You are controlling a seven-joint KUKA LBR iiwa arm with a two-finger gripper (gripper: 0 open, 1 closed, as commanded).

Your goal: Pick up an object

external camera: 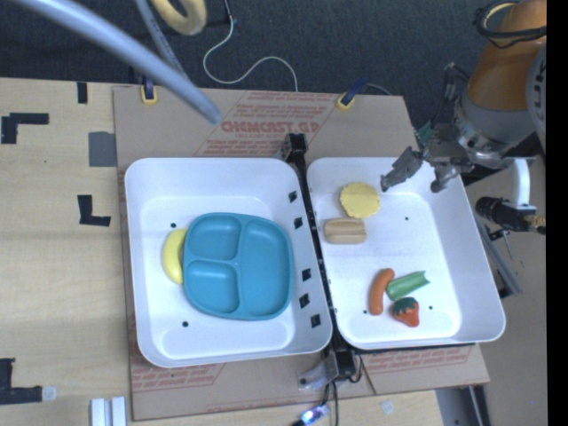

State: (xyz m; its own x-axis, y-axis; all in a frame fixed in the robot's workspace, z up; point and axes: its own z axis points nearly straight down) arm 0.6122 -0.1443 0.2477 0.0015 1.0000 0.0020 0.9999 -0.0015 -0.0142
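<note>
Two white bins (142,238), one blue tray (238,264), five toy foods (359,200), open gripper (415,177)

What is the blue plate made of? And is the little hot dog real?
The blue divided plate looks like smooth matte plastic: one even colour, rounded moulded sections. The hot dog seems to be a plastic toy, since its orange-red skin looks uniform and a bit shiny.
</note>
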